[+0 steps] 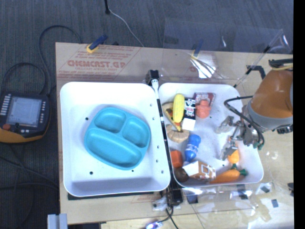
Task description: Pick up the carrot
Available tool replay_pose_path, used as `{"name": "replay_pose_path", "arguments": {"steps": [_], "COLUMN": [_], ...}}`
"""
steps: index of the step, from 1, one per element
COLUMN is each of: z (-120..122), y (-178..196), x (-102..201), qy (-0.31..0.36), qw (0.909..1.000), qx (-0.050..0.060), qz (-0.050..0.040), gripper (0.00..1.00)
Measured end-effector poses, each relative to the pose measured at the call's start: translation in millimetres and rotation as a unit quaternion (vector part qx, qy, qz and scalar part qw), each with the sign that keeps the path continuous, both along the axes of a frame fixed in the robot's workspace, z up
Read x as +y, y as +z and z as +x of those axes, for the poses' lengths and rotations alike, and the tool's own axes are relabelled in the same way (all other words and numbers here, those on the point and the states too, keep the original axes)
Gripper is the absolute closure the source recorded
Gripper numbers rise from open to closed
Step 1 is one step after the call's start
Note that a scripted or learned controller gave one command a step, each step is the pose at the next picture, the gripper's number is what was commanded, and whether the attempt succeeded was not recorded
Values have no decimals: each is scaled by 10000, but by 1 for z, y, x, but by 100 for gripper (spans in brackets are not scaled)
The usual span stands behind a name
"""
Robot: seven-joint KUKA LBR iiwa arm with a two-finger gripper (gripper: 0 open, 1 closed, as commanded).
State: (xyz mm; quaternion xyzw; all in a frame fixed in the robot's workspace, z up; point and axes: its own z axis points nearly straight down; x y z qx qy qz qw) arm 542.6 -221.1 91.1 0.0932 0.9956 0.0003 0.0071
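The carrot [225, 176], orange with a green top at its right end, lies flat along the front wall of the right bin [215, 87]. My gripper [226, 138] hangs over the right side of that bin, just behind the carrot and apart from it. Its two metal fingers [223, 125] stand spread and open, with only white bin floor between them. A small orange piece [234, 157] sits by the nearer fingertip; I cannot tell whether they touch.
The right bin also holds a banana [178, 108], a red packet [205, 99], a blue bottle [192, 147], a red-orange ball [176, 158] and a small box [199, 170] right beside the carrot. A blue divided plate [117, 136] lies in the left bin [71, 128].
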Motion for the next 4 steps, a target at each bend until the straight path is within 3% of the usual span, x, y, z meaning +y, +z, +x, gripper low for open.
{"name": "replay_pose_path", "arguments": {"steps": [1, 2, 3, 4], "z": [-17, -15, -48, -47], "y": [1, 12, 3, 3], "x": [-3, -3, 8, 8], "qy": [-988, -977, 27, 31], "qw": [9951, 9952, 9999, 9999], "qx": [-39, -58, -85, -110], "qz": [-8, -22, -53, -57], "gripper": [0, 100, 100, 0]}}
